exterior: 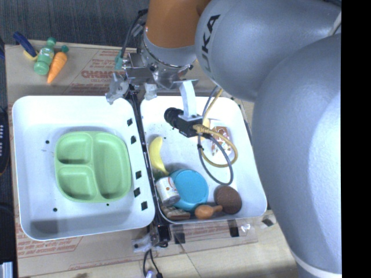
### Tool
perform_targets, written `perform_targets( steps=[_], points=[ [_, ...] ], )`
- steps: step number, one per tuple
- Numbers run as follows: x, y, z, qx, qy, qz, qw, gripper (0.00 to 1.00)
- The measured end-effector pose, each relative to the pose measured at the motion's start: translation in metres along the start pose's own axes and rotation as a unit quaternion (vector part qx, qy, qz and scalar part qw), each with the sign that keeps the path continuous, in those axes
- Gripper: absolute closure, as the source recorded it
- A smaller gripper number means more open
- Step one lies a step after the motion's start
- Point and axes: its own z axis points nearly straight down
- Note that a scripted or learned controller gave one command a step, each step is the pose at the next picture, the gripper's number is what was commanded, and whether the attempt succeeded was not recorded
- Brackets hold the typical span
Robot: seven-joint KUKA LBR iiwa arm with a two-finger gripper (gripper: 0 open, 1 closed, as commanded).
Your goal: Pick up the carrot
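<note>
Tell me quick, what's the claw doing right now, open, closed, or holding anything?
Claw: cannot be told from this view. It sits over the divide between the two white bins, far from the small orange toy carrot lying outside on the cardboard.

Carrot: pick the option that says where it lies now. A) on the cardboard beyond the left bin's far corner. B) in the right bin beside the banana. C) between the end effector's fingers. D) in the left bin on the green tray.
A: the carrot lies on the cardboard, outside the left bin.
</note>
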Motion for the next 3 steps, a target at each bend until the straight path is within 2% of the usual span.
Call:
perform_targets(
  steps=[1, 2, 3],
  points=[
    [0.046, 0.03, 0.003, 0.001, -0.001, 0.15, 0.9887, 0.0],
    [0.061, 0.051, 0.071, 0.006, -0.003, 0.193, 0.9811, 0.0],
    [0.083, -0.003, 0.203, -0.002, -0.001, 0.08, 0.9968, 0.0]
  ],
)
